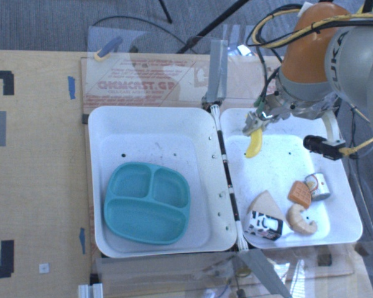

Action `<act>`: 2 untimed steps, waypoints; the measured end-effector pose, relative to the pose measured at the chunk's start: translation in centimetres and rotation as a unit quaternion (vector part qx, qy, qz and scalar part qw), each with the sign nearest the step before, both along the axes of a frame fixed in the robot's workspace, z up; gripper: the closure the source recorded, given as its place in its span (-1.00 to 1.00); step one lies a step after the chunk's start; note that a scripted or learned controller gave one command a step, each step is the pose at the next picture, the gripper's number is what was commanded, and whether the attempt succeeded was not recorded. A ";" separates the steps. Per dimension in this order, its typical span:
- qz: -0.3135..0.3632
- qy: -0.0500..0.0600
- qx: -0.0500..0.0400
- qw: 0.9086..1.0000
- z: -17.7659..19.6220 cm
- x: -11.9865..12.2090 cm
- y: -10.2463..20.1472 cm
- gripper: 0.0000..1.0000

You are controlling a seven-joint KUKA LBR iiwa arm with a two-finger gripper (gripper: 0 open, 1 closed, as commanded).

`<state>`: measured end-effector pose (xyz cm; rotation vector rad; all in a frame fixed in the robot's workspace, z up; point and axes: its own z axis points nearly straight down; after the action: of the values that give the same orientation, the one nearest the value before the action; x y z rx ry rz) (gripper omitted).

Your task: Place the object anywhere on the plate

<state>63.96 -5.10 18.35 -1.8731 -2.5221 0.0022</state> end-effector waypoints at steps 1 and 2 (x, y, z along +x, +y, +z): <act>0.003 0.001 0.001 1.000 1.0 -7.8 7.2 1.00; 0.072 0.002 0.001 0.997 -2.2 -11.4 15.5 1.00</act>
<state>52.53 10.45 16.12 -1.6842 -2.6479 0.0042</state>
